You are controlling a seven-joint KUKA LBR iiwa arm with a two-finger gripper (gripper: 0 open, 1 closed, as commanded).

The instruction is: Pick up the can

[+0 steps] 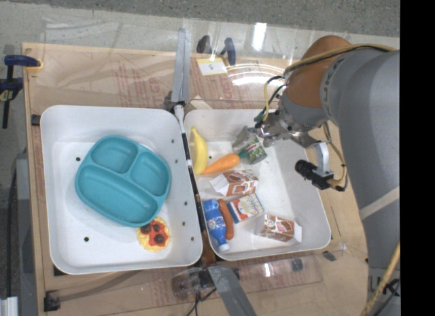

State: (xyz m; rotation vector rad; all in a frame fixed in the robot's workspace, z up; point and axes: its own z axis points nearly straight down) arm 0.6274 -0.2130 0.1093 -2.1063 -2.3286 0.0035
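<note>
Gripper (253, 138) at can (253, 150), jaws seemingly closed on it

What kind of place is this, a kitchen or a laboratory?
Most likely a robot test bench in a laboratory: a grey arm reaches over two white bins holding toy food such as a banana, and clamps fix the wooden board.
</note>
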